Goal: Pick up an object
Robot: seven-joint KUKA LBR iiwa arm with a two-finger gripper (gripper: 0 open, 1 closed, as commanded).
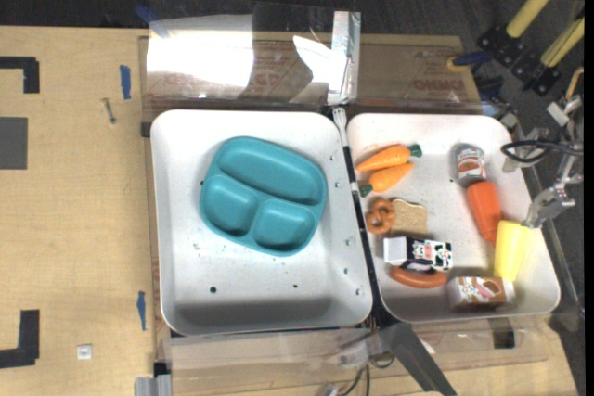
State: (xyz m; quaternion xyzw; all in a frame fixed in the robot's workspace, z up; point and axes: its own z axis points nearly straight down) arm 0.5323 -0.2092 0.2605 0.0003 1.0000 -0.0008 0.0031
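Gleaming teal plastic tray [263,195], three rounded compartments

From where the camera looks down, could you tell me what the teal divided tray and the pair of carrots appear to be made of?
The teal tray looks like moulded plastic with a satin finish: uniform colour, rounded compartment edges, soft highlights. The carrots are likely plastic toy food: flat, even orange with small green tips. Neither material can be confirmed by look alone.
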